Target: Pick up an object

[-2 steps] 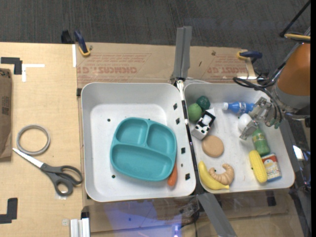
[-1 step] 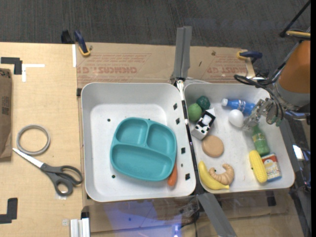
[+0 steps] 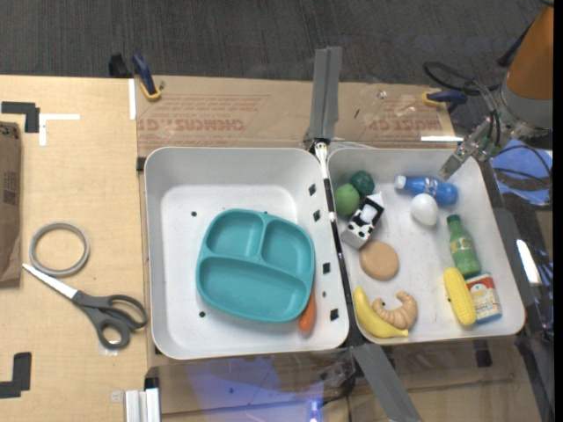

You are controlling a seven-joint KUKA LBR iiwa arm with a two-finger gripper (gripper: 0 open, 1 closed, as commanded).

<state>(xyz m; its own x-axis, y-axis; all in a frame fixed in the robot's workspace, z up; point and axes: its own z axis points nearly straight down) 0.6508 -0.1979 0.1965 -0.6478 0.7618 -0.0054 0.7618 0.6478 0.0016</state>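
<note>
Wooden bench point(image 3: 79, 148) holds two white bins. Right bin point(image 3: 506, 236) carries a banana point(image 3: 374, 316), corn cob point(image 3: 457, 295) and green bottle point(image 3: 462, 249). Gripper point(image 3: 466, 152) hovers at its far rim, blurred; its grip state is unclear. An orange carrot point(image 3: 307, 315) lies partly hidden under the teal plate point(image 3: 255, 266).

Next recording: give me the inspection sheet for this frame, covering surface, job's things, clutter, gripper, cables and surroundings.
Surface: wooden bench bearing two white bins side by side, left bin and right bin.
Job's things: right bin holds a banana, croissant, corn cob, green bottle, blue-and-white bottle, white egg, round tan disc, green balls and a black-and-white toy. Left bin holds a teal divided plate and a carrot.
Clutter: scissors and tape roll on the bench.
Gripper: gripper over the right bin's far right corner, holding nothing visible.
Cables: cables beyond the right bin.
Surroundings: dark carpet.
</note>
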